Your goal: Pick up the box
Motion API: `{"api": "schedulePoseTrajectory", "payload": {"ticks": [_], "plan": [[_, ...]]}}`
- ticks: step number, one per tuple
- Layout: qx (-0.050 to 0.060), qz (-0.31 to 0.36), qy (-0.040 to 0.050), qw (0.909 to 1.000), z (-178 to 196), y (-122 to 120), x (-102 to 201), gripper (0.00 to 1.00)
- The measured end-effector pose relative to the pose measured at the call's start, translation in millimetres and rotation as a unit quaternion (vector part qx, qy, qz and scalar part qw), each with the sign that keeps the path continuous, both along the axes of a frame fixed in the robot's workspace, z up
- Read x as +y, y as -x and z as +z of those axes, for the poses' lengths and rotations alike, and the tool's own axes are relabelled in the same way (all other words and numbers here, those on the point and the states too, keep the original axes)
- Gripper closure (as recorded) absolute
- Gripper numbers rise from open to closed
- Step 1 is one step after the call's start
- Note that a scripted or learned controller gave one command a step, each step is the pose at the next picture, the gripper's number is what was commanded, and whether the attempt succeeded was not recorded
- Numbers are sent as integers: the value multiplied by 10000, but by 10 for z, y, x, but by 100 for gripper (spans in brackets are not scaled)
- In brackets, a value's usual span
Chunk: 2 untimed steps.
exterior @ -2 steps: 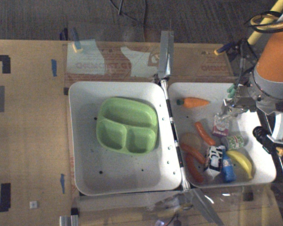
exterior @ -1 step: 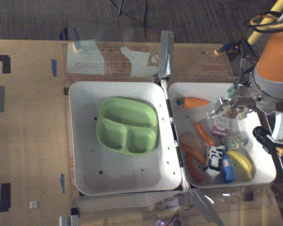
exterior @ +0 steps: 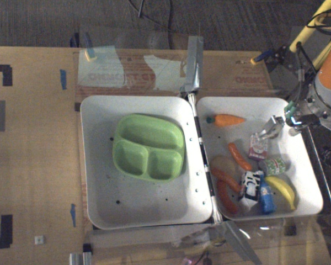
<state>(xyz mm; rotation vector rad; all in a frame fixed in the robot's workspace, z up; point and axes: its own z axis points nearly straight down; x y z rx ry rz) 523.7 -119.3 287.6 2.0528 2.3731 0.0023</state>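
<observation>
One box (exterior: 258, 146) lies under the gripper (exterior: 269, 130), near the right bin's (exterior: 311, 164) edge.

Tray (exterior: 149, 147) in left bin (exterior: 99, 203); box (exterior: 259, 146) in right bin (exterior: 309, 203).

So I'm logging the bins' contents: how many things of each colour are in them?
Green: 2, divided plate and can
Orange/red: 4, carrot and three sausage-like pieces
Yellow: 1, banana
Blue: 1, bottle
Pink-white: 1, box
Black-white: 1, toy
Total: 10
</observation>
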Motion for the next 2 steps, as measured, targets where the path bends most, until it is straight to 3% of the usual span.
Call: {"api": "schedulePoseTrajectory", "payload": {"ticks": [1, 2], "plan": [[15, 179, -6, 9998, -731, -441, -113, 0], [-66, 206, 16, 9998, -1863, -513, -371, 0]]}}
